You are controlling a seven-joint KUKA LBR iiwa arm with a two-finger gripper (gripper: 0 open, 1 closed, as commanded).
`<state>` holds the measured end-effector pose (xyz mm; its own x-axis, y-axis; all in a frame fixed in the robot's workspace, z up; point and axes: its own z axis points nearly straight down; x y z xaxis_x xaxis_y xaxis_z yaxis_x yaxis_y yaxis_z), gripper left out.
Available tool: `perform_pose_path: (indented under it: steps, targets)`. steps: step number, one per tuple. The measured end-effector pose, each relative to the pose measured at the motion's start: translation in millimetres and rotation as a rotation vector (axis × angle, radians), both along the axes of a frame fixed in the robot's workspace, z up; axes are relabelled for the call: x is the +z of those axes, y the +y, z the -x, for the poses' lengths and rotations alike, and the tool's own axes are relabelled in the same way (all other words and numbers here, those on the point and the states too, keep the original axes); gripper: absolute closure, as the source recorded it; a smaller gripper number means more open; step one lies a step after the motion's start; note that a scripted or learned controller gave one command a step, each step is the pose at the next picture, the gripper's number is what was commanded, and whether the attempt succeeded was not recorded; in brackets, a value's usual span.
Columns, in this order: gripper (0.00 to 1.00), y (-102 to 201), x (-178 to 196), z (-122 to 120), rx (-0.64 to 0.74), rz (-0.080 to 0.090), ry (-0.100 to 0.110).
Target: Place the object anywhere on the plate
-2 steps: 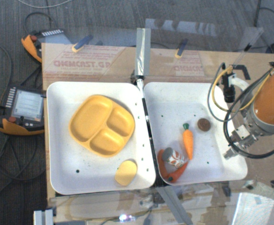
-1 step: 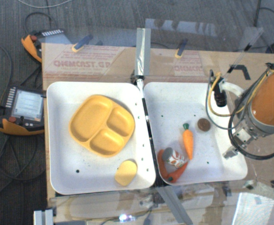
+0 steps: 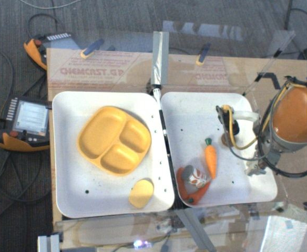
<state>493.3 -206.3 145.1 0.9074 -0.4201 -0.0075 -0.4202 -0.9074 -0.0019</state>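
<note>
Yellow plastic plate (image 3: 114,139), 3 compartments, is sitting mid left bin (image 3: 64,156), w/ nothing lying on it. Pale yellow disc (image 3: 141,193) is resting on the bin floor just beside plate's near edge, not on it.

Right bin (image 3: 190,114) is holding an orange carrot (image 3: 211,159), green top pointing to the far side. A red-and-grey toy (image 3: 194,180) is slumping in the near-left corner, close by carrot's lower end.

Arm (image 3: 293,114) is reaching in from the right. Gripper (image 3: 253,161) is hanging over right side of right bin, near carrot but apart from it. Open or shut: can't tell at this angle. Not seeing any obj in its grip.

Step, as I'm reading it: approach, pre-grasp. Pick not yet made. Task isn't naming the obj; carrot is looking likeliest, being nearest the gripper, but that's a guess.

Next move is calling for:
- shifting gripper left over carrot and lining up across its narrow width
- dropping down and closing on it
- lifting clear of the rims btwn bins, carrying over to plate and letting go above any compartment
</note>
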Motion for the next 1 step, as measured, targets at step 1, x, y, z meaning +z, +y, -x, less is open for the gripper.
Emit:
perform_pose_path:
  steps: [1]
  targets:
    - [1.0, -15.2, 89.1, -0.3, 0.233, -0.004, -0.006]
